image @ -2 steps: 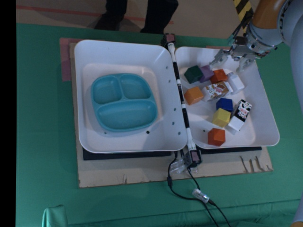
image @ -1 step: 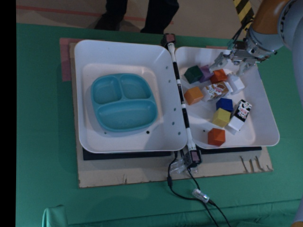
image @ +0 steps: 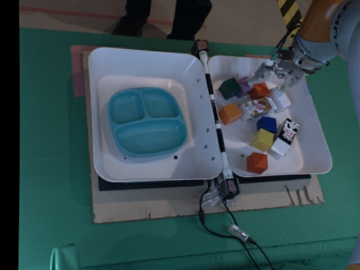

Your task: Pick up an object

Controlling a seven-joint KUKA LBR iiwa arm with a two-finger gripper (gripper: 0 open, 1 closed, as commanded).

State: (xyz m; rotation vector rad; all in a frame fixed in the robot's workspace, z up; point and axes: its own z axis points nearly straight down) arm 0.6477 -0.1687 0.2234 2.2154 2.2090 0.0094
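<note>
Jaws spread wide on the gripper (image: 277, 75), holding nothing. Orange cube (image: 259, 90) sits just below the left finger, white block (image: 280, 100) below the right.

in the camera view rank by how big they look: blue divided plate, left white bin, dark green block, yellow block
1. left white bin
2. blue divided plate
3. dark green block and yellow block: they look about alike, so I won't rank them.

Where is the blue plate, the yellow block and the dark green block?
blue plate (image: 147, 122): camera view, on the ridge between its compartments.
yellow block (image: 262, 140): camera view, middle of its top face.
dark green block (image: 229, 88): camera view, middle of its top face.
</note>
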